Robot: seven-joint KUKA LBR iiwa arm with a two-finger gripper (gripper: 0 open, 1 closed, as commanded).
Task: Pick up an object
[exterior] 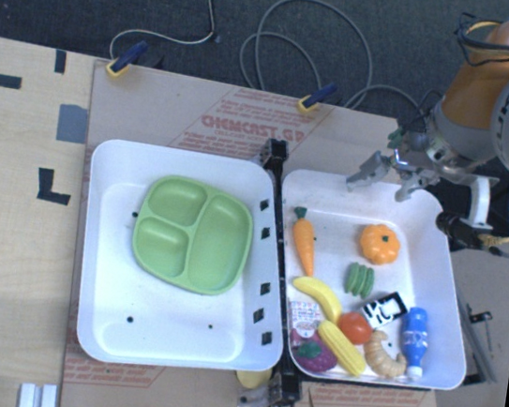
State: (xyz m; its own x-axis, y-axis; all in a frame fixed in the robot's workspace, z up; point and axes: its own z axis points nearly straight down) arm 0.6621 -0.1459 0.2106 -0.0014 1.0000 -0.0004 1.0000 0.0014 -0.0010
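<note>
On the cardboard sheet (238, 120) printed "CHEMCAST GP", the left bin (95, 316) holds a smooth green divided plate (193, 234). Plastic toy food fills the right bin (453, 303): banana (318, 297), carrot (304, 241), round pumpkin (379, 244). Over its far rim the gripper (393, 179) hangs with fingers spread, holding nothing.

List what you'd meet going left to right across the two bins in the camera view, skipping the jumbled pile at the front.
Green divided plate in the left bin → carrot → green pepper → orange pumpkin → blue bottle, all four in the right bin.
</note>
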